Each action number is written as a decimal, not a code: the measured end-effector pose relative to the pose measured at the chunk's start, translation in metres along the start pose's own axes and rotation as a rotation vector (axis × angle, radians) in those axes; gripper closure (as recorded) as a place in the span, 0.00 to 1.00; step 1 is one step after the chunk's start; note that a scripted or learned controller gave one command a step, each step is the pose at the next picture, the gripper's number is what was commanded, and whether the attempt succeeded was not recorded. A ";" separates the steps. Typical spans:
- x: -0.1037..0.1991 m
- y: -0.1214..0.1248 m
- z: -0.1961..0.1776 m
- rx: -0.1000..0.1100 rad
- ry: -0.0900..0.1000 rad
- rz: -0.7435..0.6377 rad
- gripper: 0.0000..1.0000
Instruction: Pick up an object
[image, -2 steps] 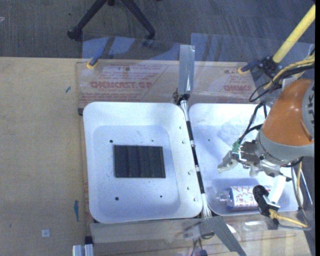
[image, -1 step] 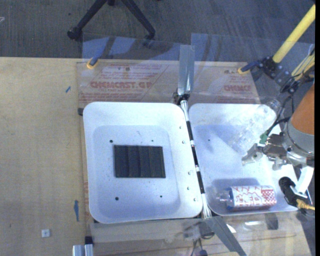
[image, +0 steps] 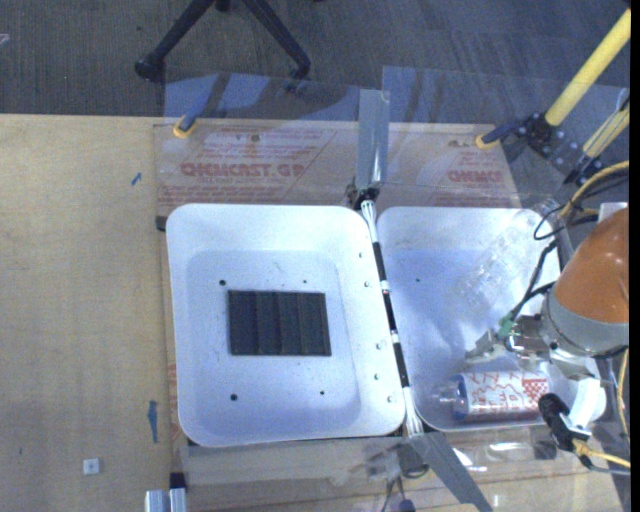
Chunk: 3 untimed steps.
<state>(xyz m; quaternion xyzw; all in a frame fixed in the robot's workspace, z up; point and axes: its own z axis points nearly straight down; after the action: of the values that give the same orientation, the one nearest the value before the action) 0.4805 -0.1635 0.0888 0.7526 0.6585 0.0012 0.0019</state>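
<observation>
The bench carries 2 shallow white plastic bins side by side. The left bin (image: 200, 250) holds a dark ribbed rectangular pad (image: 279, 323) lying flat near its centre. The right bin (image: 420, 240) holds 2 candidates: a clear crumpled plastic bottle (image: 495, 265) lying in the upper middle of the bin, hard to read against the white floor, and a red-and-white printed tube-shaped package with a blue-grey cap (image: 495, 393) lying on its side along the near wall, cap end pointing left. The grey arm with the orange band (image: 598, 285) reaches in from the right, and its two-finger gripper (image: 510, 340) sits low over the right bin, just above and beside the printed package, apparently apart from it. Jaw state cannot be told, since the wrist hardware and cables clutter that spot. Nothing is visibly held. Judged step: approach or descent toward a grasp in the near-right part of the right bin, with the pick itself not yet done. The likely target is the printed package, being the nearest thing to the tool, though this is a guess. The next move calls for aligning across the package's short axis, going down without hitting the near bin wall, closing, then lifting. The package lies near the wall, so clearance looks tight.
</observation>
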 end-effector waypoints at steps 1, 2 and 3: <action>-0.029 0.060 0.001 0.004 0.009 0.118 0.00; -0.027 0.104 -0.008 0.010 0.010 0.171 0.00; -0.029 0.104 -0.018 0.009 0.003 0.171 1.00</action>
<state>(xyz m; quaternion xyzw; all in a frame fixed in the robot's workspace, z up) 0.5797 -0.2064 0.1072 0.8060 0.5919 -0.0003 -0.0024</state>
